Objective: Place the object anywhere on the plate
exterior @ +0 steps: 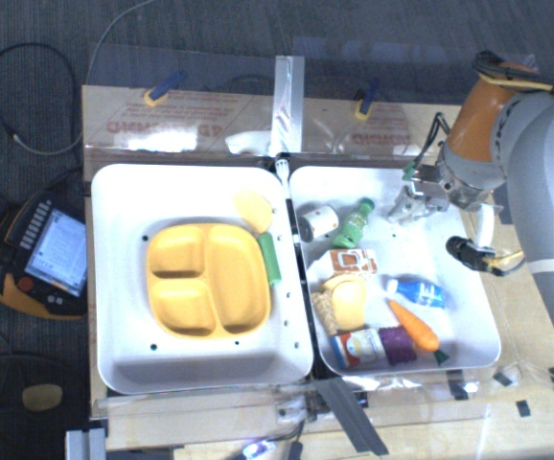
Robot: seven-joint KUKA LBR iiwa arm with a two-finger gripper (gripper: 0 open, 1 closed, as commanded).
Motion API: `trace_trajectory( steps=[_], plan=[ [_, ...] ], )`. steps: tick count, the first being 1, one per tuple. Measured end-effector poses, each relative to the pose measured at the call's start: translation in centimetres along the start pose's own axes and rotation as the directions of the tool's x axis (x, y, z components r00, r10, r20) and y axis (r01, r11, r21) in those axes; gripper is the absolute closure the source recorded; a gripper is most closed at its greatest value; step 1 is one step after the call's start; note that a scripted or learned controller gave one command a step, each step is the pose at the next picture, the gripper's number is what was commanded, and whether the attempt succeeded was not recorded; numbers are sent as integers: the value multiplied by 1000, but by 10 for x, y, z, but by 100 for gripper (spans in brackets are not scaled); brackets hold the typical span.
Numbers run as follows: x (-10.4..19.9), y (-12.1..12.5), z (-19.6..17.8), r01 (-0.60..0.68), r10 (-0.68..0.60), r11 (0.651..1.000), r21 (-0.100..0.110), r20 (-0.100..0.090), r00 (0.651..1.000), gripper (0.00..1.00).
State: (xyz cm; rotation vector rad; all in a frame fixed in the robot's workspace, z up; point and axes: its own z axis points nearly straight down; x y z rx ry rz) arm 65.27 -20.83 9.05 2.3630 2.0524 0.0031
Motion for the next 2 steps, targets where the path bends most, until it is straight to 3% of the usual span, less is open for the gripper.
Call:
trace_trajectory(
  steps=[1, 2],
  plan=[
    [10, -23, -7, -27, 27, 1000, 14, -2, 1000, 100],
    [-6, 17, -59, -62, 62, 998, 13, -3, 998, 100]
  ],
)
